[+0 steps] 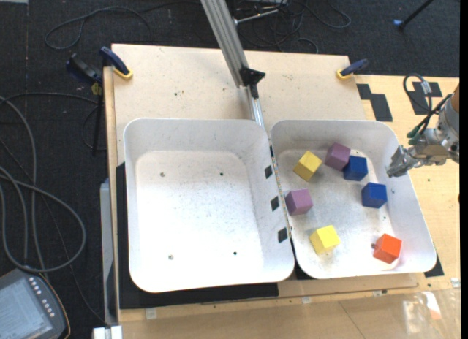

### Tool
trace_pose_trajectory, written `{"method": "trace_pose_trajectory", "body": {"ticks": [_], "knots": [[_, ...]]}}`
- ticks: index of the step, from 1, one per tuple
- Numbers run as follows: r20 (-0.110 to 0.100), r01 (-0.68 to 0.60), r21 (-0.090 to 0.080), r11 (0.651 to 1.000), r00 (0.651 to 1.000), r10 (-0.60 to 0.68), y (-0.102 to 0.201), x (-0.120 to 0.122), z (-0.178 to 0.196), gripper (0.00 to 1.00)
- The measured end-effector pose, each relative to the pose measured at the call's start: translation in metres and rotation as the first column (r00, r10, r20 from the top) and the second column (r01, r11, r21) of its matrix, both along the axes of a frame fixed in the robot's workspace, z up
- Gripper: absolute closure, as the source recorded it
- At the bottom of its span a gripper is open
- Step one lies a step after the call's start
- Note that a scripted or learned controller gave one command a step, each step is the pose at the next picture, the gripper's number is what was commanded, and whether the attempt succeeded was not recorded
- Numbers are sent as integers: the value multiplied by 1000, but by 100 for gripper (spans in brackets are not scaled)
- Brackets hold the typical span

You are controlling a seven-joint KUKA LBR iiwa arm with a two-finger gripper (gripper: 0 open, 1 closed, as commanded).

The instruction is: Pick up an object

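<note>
While the left bin lies bare, the right bin holds seven cubes loosely scattered, with gaps between most. Purple cube touches a blue cube; the orange cube sits near the lower right rim. Gripper hangs over the right rim at frame right, arm entering from there. Jaws' spread: cannot tell.

One fixed camera looks down aslant on both bins from above
</note>
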State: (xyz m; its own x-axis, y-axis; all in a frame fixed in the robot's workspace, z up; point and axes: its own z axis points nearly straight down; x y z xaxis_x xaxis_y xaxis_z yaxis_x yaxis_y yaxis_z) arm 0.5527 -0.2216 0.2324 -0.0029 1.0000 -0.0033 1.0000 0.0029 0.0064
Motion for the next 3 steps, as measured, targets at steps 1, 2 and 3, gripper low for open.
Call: {"method": "trace_pose_trajectory", "body": {"ticks": [1, 2, 3], "knots": [[-6, -5, 4, 1000, 1000, 5, 52, 11, -10, 100], [-6, -5, 6, 1000, 1000, 5, 109, 28, -17, 100], [-7, -4, 5, 1000, 1000, 4, 155, 37, -22, 100]]}}
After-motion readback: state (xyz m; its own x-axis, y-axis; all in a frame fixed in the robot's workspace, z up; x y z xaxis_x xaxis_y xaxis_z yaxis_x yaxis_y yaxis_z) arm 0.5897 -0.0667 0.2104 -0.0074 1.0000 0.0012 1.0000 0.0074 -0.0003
